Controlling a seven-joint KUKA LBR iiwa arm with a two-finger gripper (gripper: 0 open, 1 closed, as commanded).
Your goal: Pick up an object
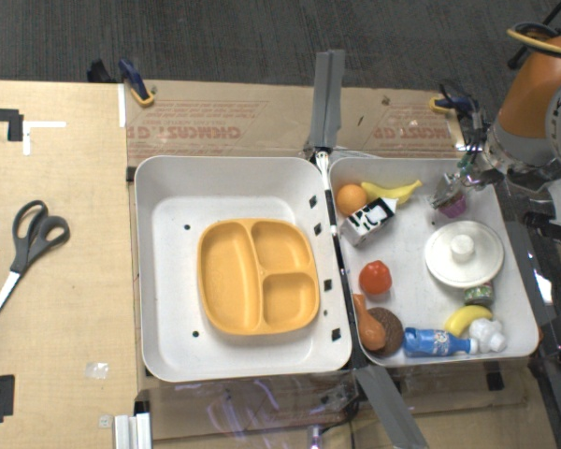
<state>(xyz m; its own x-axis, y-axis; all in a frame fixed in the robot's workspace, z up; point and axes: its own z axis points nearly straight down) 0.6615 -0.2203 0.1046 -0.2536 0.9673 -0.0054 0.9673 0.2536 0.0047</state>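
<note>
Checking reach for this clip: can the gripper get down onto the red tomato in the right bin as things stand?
Probably yes. The tomato lies apart from its neighbours with nothing over it, and the gripper hovers at the same bin's far corner.

The claw [452, 187] at the right bin's [514, 241] far corner is too small and cluttered to read. The arm [533, 101] is cut off at the right edge.
</note>
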